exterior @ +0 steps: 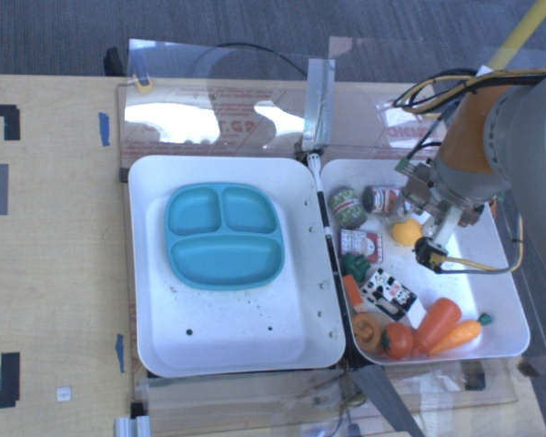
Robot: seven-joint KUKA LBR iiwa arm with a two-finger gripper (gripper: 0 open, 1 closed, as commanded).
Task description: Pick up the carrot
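A light-blue three-compartment plastic plate is sitting in the left shallow white bin. In the right shallow white bin, the grey gripper is hanging close by a small yellow round fruit. I cannot tell whether it is open or closed. The orange green-tipped carrot is lying near the front right corner, touching a red pepper-like piece.

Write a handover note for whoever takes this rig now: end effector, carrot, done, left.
End effector: above the far half of the right bin, next to the yellow lemon; the carrot is not in it.
Carrot: lying in that bin's near right corner against a red pepper, well apart from the end effector.
Done: nothing picked yet.
Left: move to the carrot, grasp, lift.
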